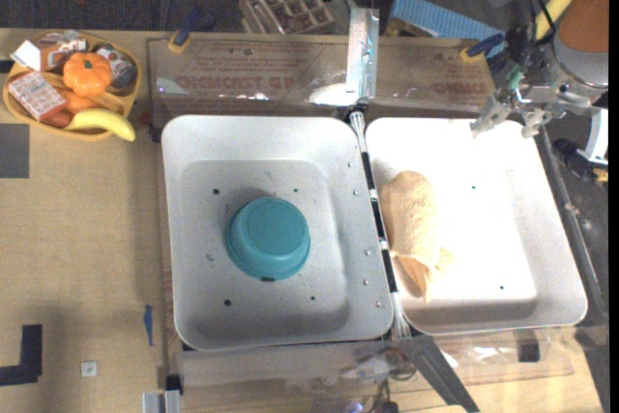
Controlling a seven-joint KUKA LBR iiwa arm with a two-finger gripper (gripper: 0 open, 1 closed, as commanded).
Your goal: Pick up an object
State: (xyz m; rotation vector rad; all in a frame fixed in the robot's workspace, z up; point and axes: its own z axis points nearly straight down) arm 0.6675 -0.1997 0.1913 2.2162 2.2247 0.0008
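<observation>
Lying upside down near the middle of the left bin [193,160], a teal bowl [269,237] is being shown with its round base facing up. Its surface is being rendered as smooth, matte plastic, circular in outline, with a slightly wider rim resting on the bin floor. Open floor is being left all around it, so that no wall is being touched.

A tan lump [411,227], oblong and soft-looking, is being shown in the right bin [503,305], pressed close along that bin's left wall, just beside the seam between the two bins. Its upper end is being seen as rounded and pale, its lower end as crumpled and more orange; whether it is cloth, paper or a bread-like toy cannot be told. The remaining floor of the right bin is being left as broad white room toward the right and far sides.

Both bins are being shown as shallow white trays with rounded corners and sloping walls, dotted with small dark holes.

The tool [507,119] is being held above the far right corner of the right bin, well apart from both objects, with its two fingers spread and nothing between them. The arm [580,44] is being seen entering from the right.

A worn cardboard strip [251,77] is being shown behind the bins, and on the wooden tabletop [77,237] a basket [24,102] of toy food is being shown at the far left.
</observation>
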